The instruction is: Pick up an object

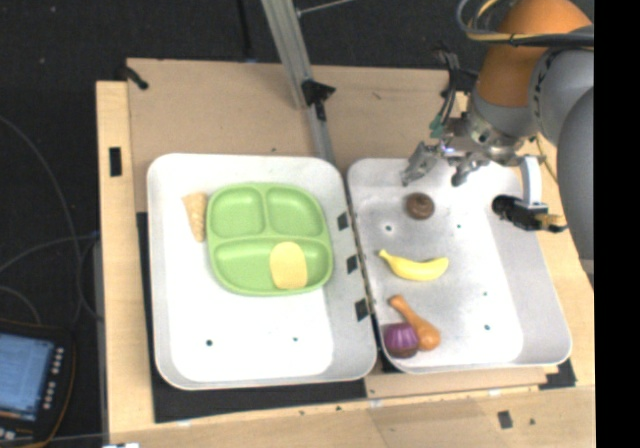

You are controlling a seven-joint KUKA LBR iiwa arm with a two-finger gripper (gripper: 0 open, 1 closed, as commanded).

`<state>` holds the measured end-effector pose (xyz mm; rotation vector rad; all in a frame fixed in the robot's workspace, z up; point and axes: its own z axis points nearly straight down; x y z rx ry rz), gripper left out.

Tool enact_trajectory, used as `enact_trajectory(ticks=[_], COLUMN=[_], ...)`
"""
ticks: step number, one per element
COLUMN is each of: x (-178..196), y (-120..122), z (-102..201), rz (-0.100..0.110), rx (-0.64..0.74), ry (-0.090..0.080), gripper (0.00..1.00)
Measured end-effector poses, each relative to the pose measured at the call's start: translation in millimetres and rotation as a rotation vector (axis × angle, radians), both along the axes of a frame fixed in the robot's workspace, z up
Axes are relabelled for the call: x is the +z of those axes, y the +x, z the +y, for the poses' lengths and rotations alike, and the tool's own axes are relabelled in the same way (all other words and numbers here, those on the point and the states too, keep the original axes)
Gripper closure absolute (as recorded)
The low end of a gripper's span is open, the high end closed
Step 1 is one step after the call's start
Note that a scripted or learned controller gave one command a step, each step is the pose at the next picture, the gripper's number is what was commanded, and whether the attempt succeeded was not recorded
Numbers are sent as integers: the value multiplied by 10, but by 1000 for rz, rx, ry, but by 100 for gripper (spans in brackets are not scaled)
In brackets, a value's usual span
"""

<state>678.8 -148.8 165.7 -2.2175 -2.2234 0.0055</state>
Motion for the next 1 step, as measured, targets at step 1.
enact_trajectory(ticks=[1], x=[-548], y=[91], z=[-29], rz=[0], rx=[1], ry=[0], gripper=[0])
